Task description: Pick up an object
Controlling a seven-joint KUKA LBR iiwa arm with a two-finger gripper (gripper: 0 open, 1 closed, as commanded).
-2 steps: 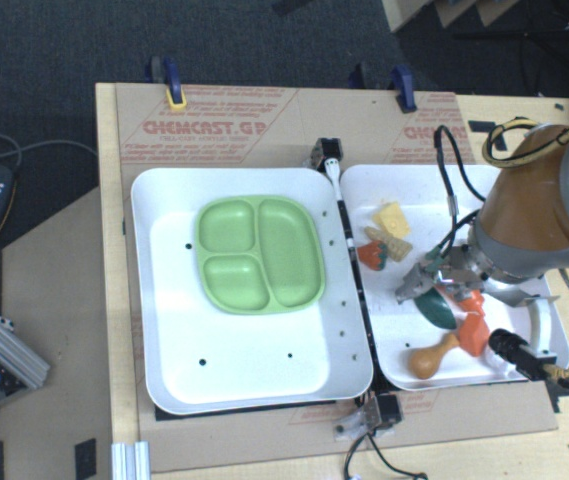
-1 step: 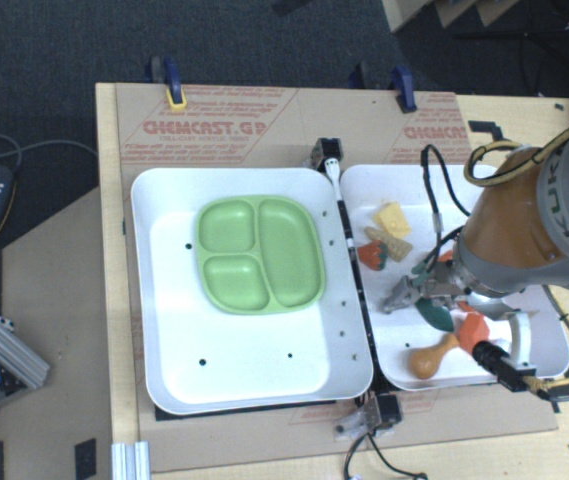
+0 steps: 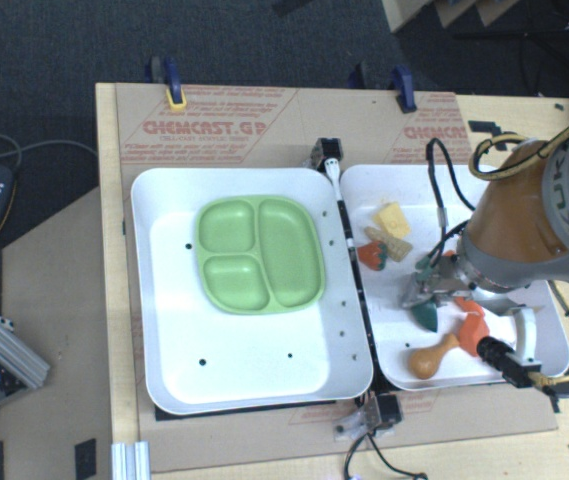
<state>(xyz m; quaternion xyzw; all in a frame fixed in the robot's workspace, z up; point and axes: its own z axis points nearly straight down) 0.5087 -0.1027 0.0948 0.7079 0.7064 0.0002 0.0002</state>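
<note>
Nearest us, just below the pincer (image 3: 426, 296), we see a tan wooden piece (image 3: 430, 356). At its tips sits a dark green object (image 3: 425, 314); we cannot tell its grip. Beyond lie a red piece (image 3: 371, 256) and yellow block (image 3: 394, 222).

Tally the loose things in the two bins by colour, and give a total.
Green: 1, the divided tray
Yellow: 1, the wedge
Red: 1, the small piece
Teal: 1, the piece under the gripper
Tan: 1, the drumstick
Orange: 1, the piece
Total: 6
</note>
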